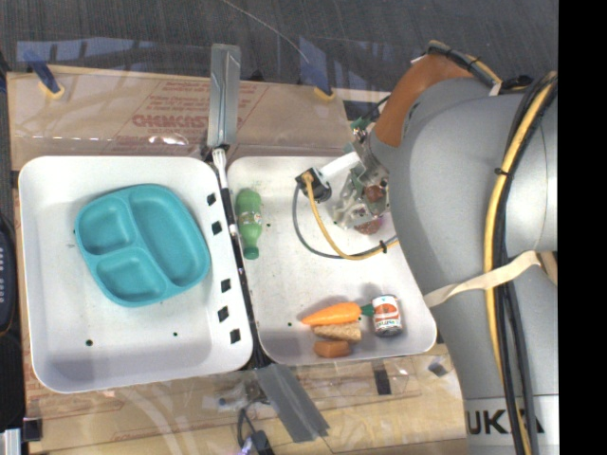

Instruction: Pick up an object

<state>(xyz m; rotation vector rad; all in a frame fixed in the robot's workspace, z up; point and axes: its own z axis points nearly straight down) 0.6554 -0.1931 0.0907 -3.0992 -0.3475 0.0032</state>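
My gripper (362,205) is low over the far right side of the right bin (285,282), under the grey arm (455,159). A reddish-brown thing (375,209) sits right at the gripper, mostly hidden by it, and I cannot make out whether it is gripped. A green bottle (248,221) lies near the bin's left wall. At the bin's front lie an orange carrot (332,314), a tan wedge (340,332), a small brown piece (332,348) and a small red-labelled can (385,315).
A teal divided plate (142,245) lies in the left bin (57,349). A black and yellow cable (318,230) loops from the gripper over the right bin's floor. The arm's bulk covers the right bin's right rim.
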